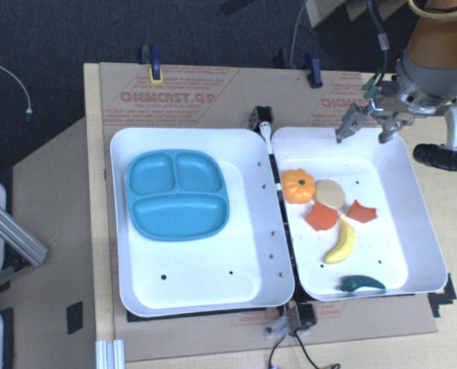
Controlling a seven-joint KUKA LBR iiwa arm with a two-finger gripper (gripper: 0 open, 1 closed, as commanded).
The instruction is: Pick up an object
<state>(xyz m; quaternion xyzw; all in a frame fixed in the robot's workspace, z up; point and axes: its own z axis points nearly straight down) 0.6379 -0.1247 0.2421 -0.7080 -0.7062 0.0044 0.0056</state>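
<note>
The two-finger gripper (364, 129) hangs spread, grasping nothing; below it lie one orange plastic pumpkin (298, 186), one yellow banana (340, 244), two red pieces (322, 217).

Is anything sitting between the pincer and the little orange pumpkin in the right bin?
Nothing visible. The pincer, fingers apart, hangs over the right bin's far edge, and only bare white floor lies between it and the pumpkin.

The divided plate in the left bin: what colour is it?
Light blue. The divided plate shows clearly in the camera view.
</note>
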